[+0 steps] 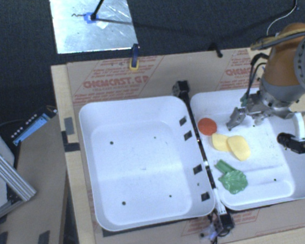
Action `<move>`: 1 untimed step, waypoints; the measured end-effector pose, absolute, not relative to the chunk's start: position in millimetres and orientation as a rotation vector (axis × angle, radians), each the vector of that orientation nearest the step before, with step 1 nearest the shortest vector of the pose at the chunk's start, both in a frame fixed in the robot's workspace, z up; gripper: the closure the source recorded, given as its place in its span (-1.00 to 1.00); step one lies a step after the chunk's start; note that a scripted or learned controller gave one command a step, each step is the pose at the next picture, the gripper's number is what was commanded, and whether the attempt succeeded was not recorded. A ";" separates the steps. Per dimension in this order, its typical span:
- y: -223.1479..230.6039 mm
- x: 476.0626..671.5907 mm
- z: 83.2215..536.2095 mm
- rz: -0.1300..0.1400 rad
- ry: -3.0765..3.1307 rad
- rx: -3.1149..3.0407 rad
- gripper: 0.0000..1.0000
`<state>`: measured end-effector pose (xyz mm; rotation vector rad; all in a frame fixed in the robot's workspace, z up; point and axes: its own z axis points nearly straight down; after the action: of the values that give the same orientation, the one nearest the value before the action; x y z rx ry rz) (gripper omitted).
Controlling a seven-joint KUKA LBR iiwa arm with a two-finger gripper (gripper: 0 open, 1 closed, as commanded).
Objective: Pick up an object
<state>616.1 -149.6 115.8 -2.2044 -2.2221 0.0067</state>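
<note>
Where two white bins (134,107) sit, bench (151,71) w/ cardboard

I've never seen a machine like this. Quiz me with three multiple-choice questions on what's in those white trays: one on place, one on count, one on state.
1. Which shallow white bin holds the objects?
A. left
B. right
C. both

2. How many yellow pieces lie there?
A. two
B. none
C. five

3. The round orange disc is:
A. lying loose on the bin floor
B. lifted by the end effector
C. stacked on the green piece

Answers:
B: the round orange disc, yellow pieces and crumpled green piece all lie in the right bin.
A: two yellow pieces touch.
A: the end effector is apart from it.
</note>
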 end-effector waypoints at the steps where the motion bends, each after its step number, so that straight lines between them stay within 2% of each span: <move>1: -111.8 558.9 81.4 0.004 -2.218 -2.214 -1.00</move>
<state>558.9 -111.8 81.4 -2.2136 -2.2182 0.0042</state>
